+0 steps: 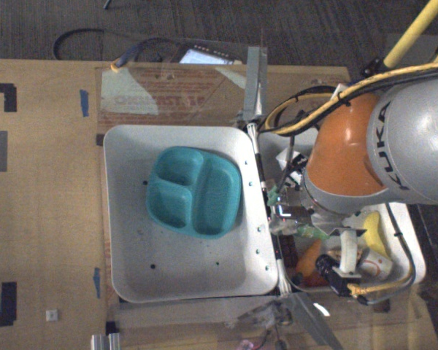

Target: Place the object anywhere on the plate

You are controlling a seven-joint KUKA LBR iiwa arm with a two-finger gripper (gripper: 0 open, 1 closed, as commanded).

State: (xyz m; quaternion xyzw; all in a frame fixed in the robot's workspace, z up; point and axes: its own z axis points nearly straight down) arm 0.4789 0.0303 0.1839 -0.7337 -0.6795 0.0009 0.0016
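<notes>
A teal plate (196, 191) with three compartments lies in the left white bin (131, 268), a little above the bin's middle, with nothing on it. My gripper (286, 219) hangs low over the left side of the right bin (416, 265), just right of the wall between the two bins. The orange-banded wrist covers most of it. Beside the gripper lie a small green thing (312, 232) and an orange thing (308, 258). A yellow thing (375, 233) lies further right in the same bin.
The arm hides much of the right bin. A metal divider (257, 115) runs between the bins. Brown cardboard bench (44, 195) surrounds them, with a clear sheet (168, 90) behind the left bin.
</notes>
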